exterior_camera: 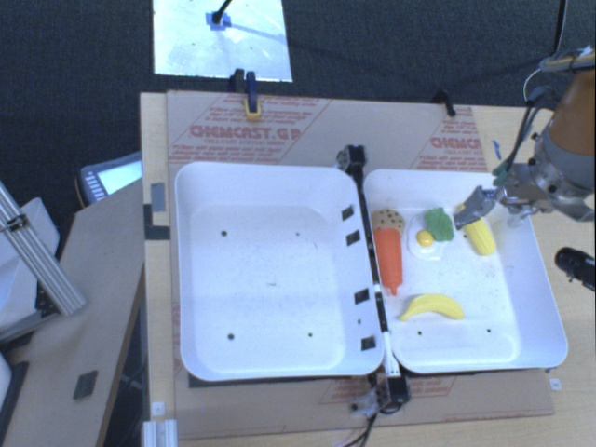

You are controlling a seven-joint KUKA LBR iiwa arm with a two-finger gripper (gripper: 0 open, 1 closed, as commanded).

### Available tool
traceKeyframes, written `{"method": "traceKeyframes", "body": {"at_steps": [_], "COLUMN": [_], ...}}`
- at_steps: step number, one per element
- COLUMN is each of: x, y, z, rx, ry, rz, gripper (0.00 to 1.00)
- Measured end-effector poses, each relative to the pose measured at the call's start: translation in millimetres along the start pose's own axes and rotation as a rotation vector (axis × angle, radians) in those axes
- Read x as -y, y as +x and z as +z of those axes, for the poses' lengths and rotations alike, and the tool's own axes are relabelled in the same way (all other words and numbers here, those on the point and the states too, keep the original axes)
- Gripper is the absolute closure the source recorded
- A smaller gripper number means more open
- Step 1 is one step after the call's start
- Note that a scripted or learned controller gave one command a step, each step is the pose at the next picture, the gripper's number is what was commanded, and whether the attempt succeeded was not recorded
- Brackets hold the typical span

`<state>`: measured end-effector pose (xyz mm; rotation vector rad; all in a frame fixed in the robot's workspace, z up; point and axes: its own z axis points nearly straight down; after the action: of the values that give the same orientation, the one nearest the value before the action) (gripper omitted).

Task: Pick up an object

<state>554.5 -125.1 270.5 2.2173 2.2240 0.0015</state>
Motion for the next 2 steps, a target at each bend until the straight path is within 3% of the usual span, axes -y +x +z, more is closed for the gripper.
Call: {"method": "traceKeyframes", "body": {"at_steps": [1, 2], "x": [40, 14], "y": [99, 140], "z": [-91, -20], "rx": [-0.001, -0.001], "ry": [-0.005, 0.004], "rz": [-0.008, -0.005], "gripper": [0.0, 0.0]}}
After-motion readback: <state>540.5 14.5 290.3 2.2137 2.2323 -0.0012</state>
